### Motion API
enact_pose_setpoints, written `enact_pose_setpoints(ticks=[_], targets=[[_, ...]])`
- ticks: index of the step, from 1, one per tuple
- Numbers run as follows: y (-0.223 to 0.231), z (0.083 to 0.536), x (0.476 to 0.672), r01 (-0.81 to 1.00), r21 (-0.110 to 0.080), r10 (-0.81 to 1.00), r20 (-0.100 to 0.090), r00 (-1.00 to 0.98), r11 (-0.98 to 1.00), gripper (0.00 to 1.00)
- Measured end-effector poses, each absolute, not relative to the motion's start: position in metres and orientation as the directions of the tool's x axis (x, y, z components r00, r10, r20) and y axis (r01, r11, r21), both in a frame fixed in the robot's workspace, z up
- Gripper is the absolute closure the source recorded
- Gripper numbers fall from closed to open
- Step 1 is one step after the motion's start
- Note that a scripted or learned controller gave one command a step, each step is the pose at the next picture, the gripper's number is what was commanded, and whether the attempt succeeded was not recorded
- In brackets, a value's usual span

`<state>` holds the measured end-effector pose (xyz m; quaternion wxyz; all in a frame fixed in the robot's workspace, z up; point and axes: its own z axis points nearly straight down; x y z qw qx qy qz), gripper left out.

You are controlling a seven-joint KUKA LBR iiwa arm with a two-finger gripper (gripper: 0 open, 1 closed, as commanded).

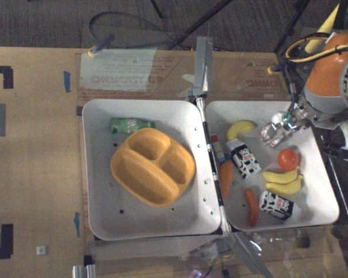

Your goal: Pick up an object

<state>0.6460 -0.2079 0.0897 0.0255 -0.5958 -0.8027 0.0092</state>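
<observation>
My gripper (274, 133) hangs over the back of the right bin (325, 204), with nothing visible between its fingers. Just left of it lies a yellow lemon-like piece (240, 129). A red tomato (289, 158) sits in front of the gripper, with a banana (284, 182) below it. Two black-and-white milk cartons lie in this bin, one near the middle (245, 159) and one at the front (276, 205). A carrot (226, 178) and a small sausage (252, 206) lie along the bin's left side.
The left bin (98, 207) holds an orange divided plate (153, 165) and a green packet (131, 124) behind it. A metal divider (201, 74) runs between the bins. The arm's orange band (329, 74) stands over the right bin's back right corner.
</observation>
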Motion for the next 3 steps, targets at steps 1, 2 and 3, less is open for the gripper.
enact_pose_setpoints(ticks=[1, 2, 3], targets=[[-0.144, 0.2, 0.669, 0.918, 0.005, 0.918, -0.003, -0.398, 0.398, 1.0], [-0.034, 0.212, 0.667, 0.921, 0.001, 0.921, 0.001, -0.39, 0.39, 1.0], [-0.065, 0.219, 0.567, 0.898, 0.001, 0.898, -0.001, -0.44, 0.44, 1.0]])
